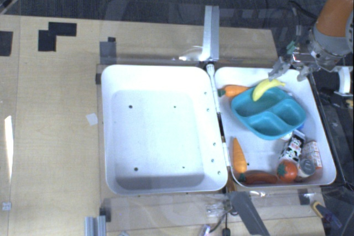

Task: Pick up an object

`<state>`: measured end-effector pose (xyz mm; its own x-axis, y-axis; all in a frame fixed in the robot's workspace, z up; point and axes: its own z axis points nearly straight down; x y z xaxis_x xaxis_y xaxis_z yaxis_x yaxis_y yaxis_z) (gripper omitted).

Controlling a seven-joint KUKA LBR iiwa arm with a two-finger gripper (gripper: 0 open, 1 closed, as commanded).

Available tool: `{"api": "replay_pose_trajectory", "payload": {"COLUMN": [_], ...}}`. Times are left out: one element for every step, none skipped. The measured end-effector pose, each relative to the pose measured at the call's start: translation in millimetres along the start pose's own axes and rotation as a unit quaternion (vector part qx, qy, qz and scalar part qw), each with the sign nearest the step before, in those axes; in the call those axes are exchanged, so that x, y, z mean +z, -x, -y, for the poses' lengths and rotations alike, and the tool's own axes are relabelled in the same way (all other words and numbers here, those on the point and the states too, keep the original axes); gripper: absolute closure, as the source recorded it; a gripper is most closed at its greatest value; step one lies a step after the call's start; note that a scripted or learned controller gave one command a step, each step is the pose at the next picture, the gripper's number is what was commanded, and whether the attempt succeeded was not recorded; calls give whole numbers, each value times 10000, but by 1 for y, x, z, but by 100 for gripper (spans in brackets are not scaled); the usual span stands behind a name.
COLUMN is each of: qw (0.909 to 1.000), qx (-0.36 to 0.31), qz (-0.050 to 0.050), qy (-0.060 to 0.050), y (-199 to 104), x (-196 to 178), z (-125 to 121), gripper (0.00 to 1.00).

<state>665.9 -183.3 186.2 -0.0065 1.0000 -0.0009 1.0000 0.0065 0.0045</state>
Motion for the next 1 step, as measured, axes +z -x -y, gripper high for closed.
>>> {"api": "replay_pose_trajectory", "payload": {"qw": [9999], "qx": [-36], "qz": [39], "qy": [85], "y": [-56], "x": [76], "z": [-8], "gripper": [0]}}
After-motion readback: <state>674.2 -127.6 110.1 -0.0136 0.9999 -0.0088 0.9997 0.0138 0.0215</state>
